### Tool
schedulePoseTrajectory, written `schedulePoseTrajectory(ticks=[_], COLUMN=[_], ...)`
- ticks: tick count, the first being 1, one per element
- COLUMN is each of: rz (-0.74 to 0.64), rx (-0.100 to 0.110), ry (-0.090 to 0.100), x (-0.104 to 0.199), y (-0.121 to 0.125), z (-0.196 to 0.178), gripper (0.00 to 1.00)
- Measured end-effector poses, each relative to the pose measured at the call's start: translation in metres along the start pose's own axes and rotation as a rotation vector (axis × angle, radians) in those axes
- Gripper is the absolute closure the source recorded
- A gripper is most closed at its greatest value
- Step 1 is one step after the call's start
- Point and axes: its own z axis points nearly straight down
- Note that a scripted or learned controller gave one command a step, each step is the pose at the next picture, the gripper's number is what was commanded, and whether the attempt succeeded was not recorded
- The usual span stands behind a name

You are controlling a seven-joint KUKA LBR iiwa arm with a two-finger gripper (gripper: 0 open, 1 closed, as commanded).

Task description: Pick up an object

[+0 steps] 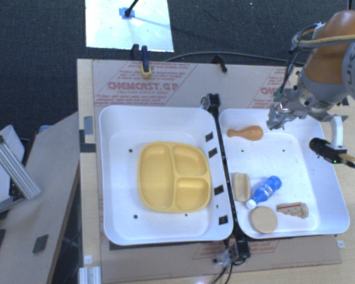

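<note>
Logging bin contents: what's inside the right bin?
Right bin holds a drumstick, bread slice, blue bottle, round cookie, and wedge slice. Anything beneath them is hidden.

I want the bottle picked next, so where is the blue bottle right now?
The blue bottle lies in the right bin, toward its near side, between the bread slice and the wedge, just above the round disc.
</note>
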Motion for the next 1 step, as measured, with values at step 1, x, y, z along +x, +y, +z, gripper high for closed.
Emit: schedulePoseTrajectory(ticks=[1], rz=[-0.001], rx=[0.002], ry=[0.000], x=[-0.0004], y=[0.0017], z=[-0.0401], gripper=[1.00])
